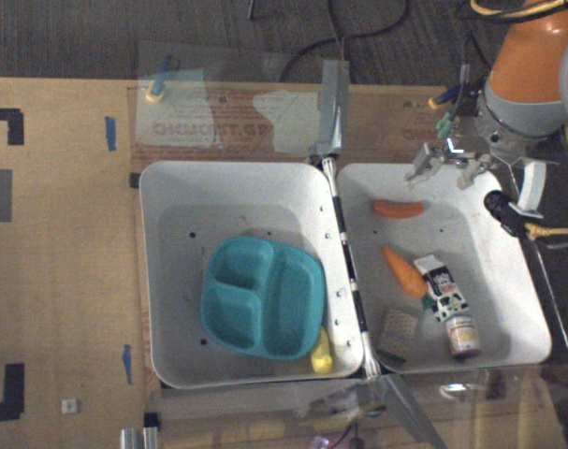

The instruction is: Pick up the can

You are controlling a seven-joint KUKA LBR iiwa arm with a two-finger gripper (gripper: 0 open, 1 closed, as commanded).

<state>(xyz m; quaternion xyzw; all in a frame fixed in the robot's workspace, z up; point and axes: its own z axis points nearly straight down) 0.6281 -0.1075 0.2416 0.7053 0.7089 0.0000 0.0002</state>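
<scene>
Can: the can lay on its side in the right bin, near the front edge, with a small black-and-white carton touching or just beside its far end.
Neighbours: an orange carrot-like piece lay next to the carton, a sausage-shaped item sat near the bin's back wall, and a grey sponge-like block lay near the can, towards the left.
Left bin: the left bin held a teal divided tray with a yellow object at its corner.
Gripper: the gripper hung over the back rim of the right bin, fingers spread apart and holding nothing, well apart from the can.
Handling: the can would probably be stiff, smooth and fairly light (likely to roll if nudged from the side).
Where to hold: judging by how it lay, closing across the middle of its round body, clear of the carton, looked best.
Progress: the pick was not yet made.
</scene>
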